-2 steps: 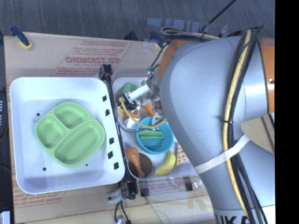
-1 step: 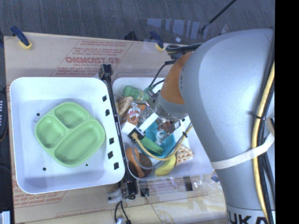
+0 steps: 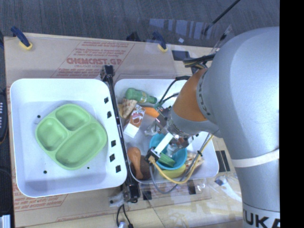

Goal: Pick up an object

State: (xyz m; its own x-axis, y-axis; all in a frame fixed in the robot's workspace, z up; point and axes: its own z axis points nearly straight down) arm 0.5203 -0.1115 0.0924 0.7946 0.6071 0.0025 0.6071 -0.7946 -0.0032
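The right bin (image 3: 209, 172) holds a heap of small things. A green bottle (image 3: 140, 97) lies at its far side, with a tan wedge (image 3: 126, 108) and an orange-and-white carton (image 3: 136, 118) just in front of it. A brown roll (image 3: 135, 159) lies at the near left. A blue bowl (image 3: 177, 156) sits in a yellow bowl (image 3: 173, 171) at the near middle. My gripper (image 3: 167, 136) is low in this bin, over the far rim of the blue bowl, and the wrist hides its tips. I see nothing held.
The left bin (image 3: 19, 127) holds a green divided plate (image 3: 71, 136). A black divider with clips (image 3: 114, 122) runs between the bins. The big grey arm (image 3: 247, 103) covers the right bin's right side. Brown cardboard (image 3: 90, 56) lies beyond the bins.
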